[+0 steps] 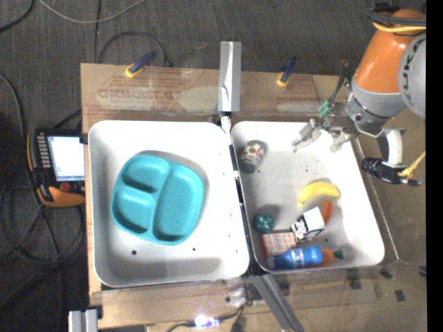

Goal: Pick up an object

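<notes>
Jaws: I see them spread open with nothing between them, poised over the upper part of the right bin.
Banana: my nearest object, lying just below the jaws on the bin floor.
Small cup: to the left of the jaws, near the bin's upper left corner.
Black-and-white box: below the banana, touching an orange item I cannot identify.
Blue bottle: farthest below the jaws, along the bin's lower wall, beside a red-and-white packet.
Teal ball: below-left of the jaws.
Left bin: well left of the jaws, holding a teal divided tray.
</notes>
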Robot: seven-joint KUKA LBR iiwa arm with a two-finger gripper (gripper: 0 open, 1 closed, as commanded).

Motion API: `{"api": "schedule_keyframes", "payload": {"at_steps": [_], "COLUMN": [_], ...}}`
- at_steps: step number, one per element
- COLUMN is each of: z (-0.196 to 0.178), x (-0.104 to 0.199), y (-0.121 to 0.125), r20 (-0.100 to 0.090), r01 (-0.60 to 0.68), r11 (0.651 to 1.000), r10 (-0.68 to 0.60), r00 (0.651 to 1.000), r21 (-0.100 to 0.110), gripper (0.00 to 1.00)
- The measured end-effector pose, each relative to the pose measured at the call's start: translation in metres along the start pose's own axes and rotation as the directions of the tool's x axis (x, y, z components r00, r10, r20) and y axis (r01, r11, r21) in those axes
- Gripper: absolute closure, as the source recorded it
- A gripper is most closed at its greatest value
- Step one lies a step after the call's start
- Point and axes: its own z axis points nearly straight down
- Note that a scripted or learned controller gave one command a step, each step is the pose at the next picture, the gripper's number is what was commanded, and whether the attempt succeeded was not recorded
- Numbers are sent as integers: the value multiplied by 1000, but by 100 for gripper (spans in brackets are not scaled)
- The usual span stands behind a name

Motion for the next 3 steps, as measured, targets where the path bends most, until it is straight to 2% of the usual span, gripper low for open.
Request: {"api": "schedule_keyframes", "payload": {"at_steps": [1,2,3], "z": [-102,5,-84], "x": [26,-32,-57], "y": [-1,-36,-62], "r20": [4,4,5], "r01": [1,37,121], "r11": [1000,999,993], "r10": [-1,-37,-121], "r00": [1000,999,993], "r21": [-10,-8,-11], "gripper": [0,0,0]}}
